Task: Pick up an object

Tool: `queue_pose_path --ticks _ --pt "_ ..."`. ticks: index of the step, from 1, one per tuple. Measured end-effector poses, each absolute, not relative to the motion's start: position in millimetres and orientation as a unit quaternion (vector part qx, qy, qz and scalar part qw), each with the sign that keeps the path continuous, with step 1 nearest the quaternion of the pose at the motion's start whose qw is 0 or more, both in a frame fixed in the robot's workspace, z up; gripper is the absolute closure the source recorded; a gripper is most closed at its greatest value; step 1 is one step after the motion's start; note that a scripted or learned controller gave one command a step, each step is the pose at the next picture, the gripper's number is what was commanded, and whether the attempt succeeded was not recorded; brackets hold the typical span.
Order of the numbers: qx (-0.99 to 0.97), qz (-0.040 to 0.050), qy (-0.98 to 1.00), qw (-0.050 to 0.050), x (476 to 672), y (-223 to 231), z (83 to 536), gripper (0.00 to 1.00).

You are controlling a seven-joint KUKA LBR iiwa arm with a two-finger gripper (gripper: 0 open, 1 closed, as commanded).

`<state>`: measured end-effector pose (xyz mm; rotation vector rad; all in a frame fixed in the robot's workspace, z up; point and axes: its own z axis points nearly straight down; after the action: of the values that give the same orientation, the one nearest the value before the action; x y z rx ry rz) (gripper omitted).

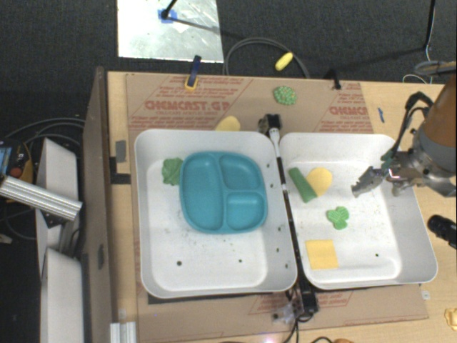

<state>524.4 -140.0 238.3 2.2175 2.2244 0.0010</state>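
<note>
Lying under both bins was a tan cardboard-covered worktop [235, 102] printed with red lettering, set against dark carpet-like floor [50, 41]. A shiny metal sheet [170, 18] lay on the floor beyond the worktop's far edge, and grey metal framing [39, 199] with cables stood to the left.

The left shallow white bin [153, 263] held a blue plastic divided plate [223, 192] with a small green leafy toy [171, 170] touching its left rim. The right shallow white bin [410, 259] held four loose things: a green stick-shaped piece [301, 184] leaning against a yellow rounded piece [320, 179] near the far left corner, a small green broccoli-like toy [338, 217] near the middle, and a flat yellow square slab [321, 254] close to the near wall.

On the bare cardboard behind the bins sat a green knobbly ball [285, 95], a yellow rounded lump [228, 124] at the left bin's far rim, and a yellow-and-blue clip [192, 77]. A yellow capsule shape [283, 61] lay on the floor just past the edge.

The gripper [361, 184] hung over the right bin's right half, its fingers a little spread with nothing between them, apart from the yellow rounded piece and the broccoli-like toy. No object blocked the space between it and those pieces.
</note>
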Motion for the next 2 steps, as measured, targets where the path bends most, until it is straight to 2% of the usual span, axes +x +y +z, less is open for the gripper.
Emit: queue_pose_path --ticks 1,2 --pt "0.705 0.0006 0.709 0.001 559.6 -128 78 0.00" --pt "0.707 -0.0008 0.707 -0.002 519.0 -120 84 0.00"
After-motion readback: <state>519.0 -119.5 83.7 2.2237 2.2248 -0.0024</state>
